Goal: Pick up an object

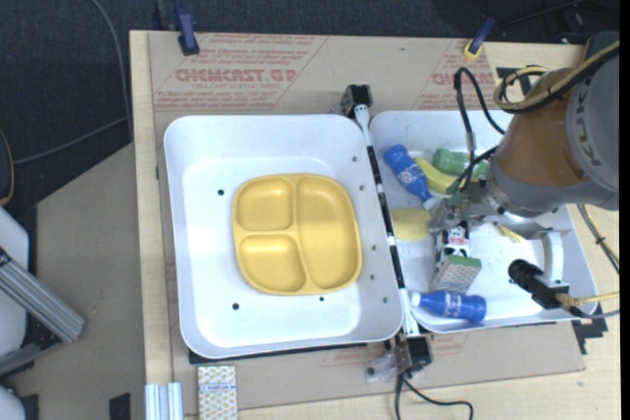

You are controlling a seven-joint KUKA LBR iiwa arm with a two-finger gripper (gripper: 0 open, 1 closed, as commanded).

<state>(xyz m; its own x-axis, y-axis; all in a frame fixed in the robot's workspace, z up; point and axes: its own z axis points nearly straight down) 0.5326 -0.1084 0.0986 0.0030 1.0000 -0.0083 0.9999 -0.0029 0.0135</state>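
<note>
The right bin [413, 128] holds a jumble of small objects: a blue bottle [406, 170] at the upper left, a green item [451, 159] beside it, a yellow piece [409, 224] at the left wall, a small carton [457, 269] with a green top in the middle, and a second blue bottle [451, 306] lying along the front wall. My gripper [455, 229] reaches down from the right into the middle of this bin, right above the small carton. Its tips sit among the objects and are hard to make out.
The left bin [197, 211] holds a yellow divided plate [295, 233] at its centre. The grey and orange arm [551, 152] covers the right bin's back right part. A blue clamp [184, 27] grips the board's far edge.
</note>
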